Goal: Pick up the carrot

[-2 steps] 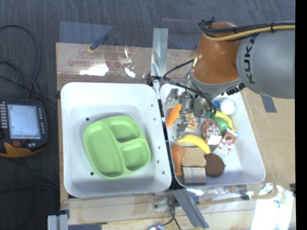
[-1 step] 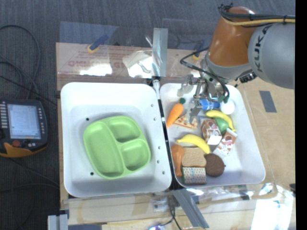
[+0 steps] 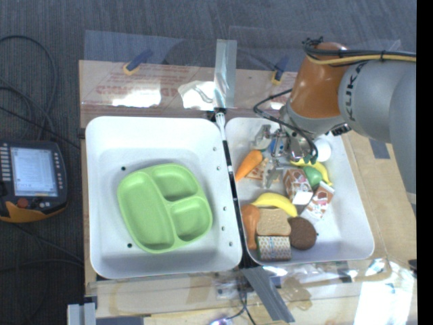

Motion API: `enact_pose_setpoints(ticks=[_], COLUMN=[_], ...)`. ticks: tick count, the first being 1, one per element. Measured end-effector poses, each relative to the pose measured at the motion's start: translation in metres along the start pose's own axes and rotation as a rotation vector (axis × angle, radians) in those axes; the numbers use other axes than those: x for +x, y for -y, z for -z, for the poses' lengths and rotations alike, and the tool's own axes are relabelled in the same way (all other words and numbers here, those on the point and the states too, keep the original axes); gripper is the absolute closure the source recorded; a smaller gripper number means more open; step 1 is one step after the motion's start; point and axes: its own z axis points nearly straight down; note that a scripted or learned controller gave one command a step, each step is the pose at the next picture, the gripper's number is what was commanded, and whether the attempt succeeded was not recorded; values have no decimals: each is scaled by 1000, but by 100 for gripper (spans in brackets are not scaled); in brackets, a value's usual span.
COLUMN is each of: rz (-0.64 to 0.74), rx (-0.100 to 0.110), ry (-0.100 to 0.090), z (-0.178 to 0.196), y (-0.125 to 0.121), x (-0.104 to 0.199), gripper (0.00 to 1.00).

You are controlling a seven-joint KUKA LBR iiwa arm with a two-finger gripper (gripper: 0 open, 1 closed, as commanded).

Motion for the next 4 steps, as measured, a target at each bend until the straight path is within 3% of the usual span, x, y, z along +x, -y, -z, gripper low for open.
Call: enact_pose_setpoints(ticks=[1,2,3,4], rz=[-207,-542,-541,-634], rx=[-1,-3,1,-1], ry=[14,14,21,1], z=[-3,-3,9,92], y=[-8,-8,-6,-78], x=[37,73,71,81], gripper=[0,0,100,100])
